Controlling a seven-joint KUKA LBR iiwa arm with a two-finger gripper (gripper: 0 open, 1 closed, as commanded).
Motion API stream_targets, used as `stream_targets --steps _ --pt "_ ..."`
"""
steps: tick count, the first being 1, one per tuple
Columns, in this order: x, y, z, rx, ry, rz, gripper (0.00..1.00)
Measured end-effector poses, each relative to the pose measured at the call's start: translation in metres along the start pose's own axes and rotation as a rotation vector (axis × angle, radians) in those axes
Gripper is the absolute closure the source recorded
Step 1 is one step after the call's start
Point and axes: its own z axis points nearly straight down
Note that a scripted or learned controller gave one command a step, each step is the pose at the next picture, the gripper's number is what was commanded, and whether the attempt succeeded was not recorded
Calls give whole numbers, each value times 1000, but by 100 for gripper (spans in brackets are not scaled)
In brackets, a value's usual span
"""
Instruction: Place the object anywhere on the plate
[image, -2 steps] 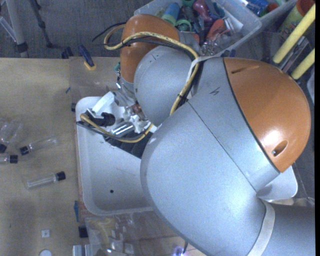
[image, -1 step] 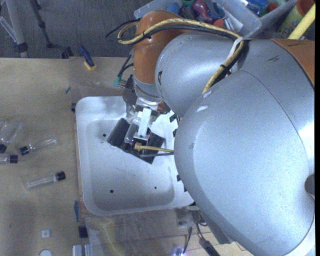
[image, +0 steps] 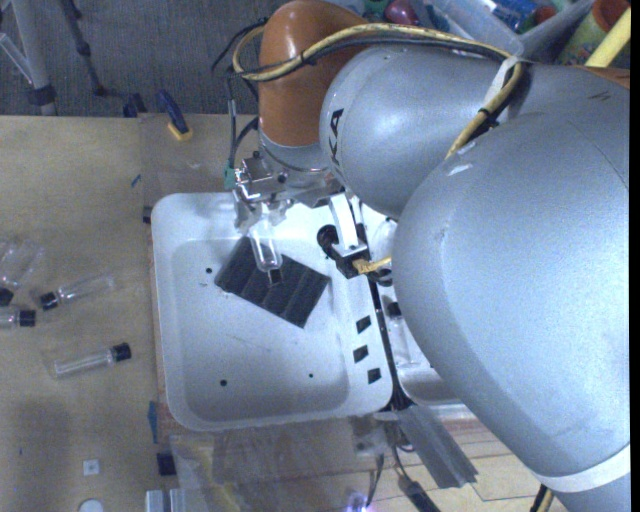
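Observation:
A dark, ribbed rectangular plate (image: 290, 290) lies tilted on the floor of the left white bin (image: 200, 385), in its upper half. My gripper (image: 265, 256) hangs straight down over the plate's upper left part, its tip at or just above the plate's surface. The wrist with the orange band (image: 290, 70) sits directly above it. From this angle I cannot make out anything between the gripper's tips, and the spot just beneath them is hidden.
The arm's grey body (image: 500, 250) covers most of the right bin. Several clear vials with dark caps (image: 90, 358) lie on the wooden bench left of the bin. A blue clamp (image: 176, 120) sits at the bench's back edge.

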Motion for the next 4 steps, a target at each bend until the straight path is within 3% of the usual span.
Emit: stream_targets --steps 1,2,3,4 --pt "-24 -3 -3 -1 0 -861 100" --pt "-18 -17 -70 -3 0 -387 100" --pt "3 -12 -244 -1 0 -22 100" --pt "8 5 -237 -2 0 223 100"
